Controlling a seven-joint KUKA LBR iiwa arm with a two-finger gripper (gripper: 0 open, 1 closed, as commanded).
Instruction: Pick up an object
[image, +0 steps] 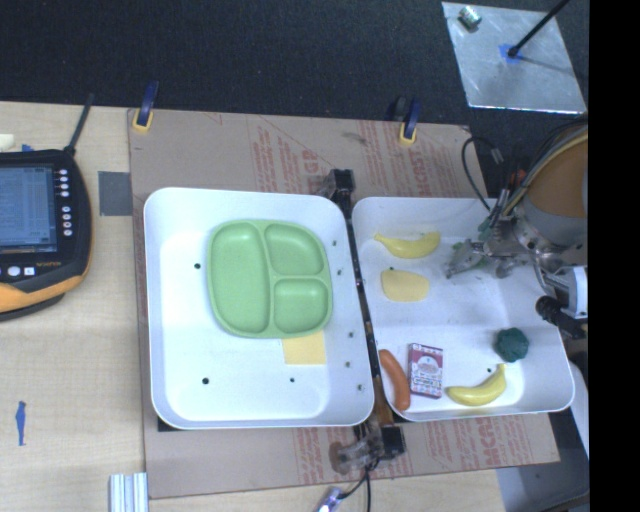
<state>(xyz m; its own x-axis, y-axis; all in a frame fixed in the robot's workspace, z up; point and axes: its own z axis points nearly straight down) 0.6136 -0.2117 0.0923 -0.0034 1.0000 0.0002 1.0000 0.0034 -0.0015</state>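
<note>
My gripper (476, 264) hangs over the back right of the right bin (470, 320), open with nothing between its fingers. To its left lie a yellow banana-shaped piece (405, 244) and a pale yellow slice (404, 286). Toward the front of that bin rest a dark green lump (512, 344), a second banana (478, 389), a small red box (426, 369) and an orange sausage-shaped piece (394, 378). The left bin (180, 350) holds a green divided plate (270, 277) and a yellow square (304, 349).
A teach pendant (30, 230) lies on the bench at far left. Blue clamps (145, 105) (408, 120) pin the cardboard sheet at the back. A grey metal plate (515, 55) sits at the top right. Cables run beside the arm (560, 190).
</note>
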